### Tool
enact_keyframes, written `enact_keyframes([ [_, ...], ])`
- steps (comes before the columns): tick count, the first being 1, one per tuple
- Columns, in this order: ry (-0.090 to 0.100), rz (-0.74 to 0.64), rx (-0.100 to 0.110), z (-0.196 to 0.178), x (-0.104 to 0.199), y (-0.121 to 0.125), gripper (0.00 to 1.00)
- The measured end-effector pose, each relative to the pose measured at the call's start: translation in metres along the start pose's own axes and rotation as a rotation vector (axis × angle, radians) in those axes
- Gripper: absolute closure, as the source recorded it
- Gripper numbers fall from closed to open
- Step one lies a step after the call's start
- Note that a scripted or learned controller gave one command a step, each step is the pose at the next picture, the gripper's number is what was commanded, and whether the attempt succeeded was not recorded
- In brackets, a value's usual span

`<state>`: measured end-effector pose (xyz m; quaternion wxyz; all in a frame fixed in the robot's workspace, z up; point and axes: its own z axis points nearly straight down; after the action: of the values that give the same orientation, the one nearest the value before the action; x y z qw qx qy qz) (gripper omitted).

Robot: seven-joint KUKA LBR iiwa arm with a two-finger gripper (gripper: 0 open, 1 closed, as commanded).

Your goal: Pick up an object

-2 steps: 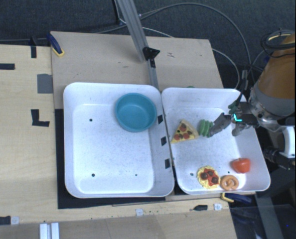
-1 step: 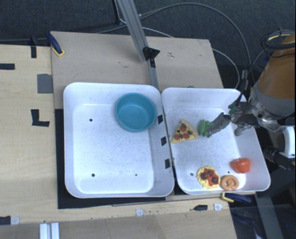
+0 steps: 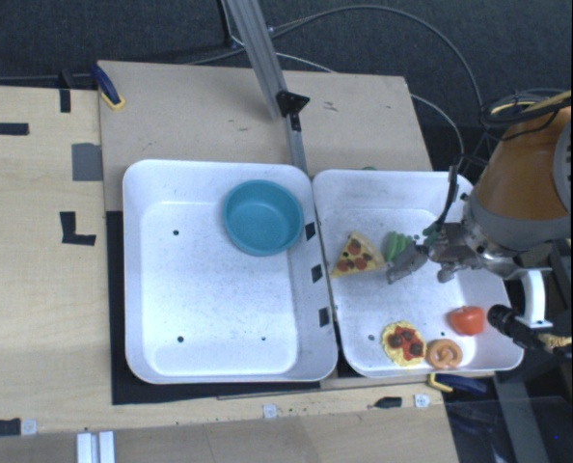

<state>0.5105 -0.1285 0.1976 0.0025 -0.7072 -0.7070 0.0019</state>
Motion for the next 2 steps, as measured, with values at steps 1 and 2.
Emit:
enact_keyframes([
  [1, -0.001, -0.001, -0.003, 0.046, 0.002, -0.009, 0.0],
  [2, 0.0, -0.001, -0.002, 0.089, 0.004, -0.011, 0.0],
])
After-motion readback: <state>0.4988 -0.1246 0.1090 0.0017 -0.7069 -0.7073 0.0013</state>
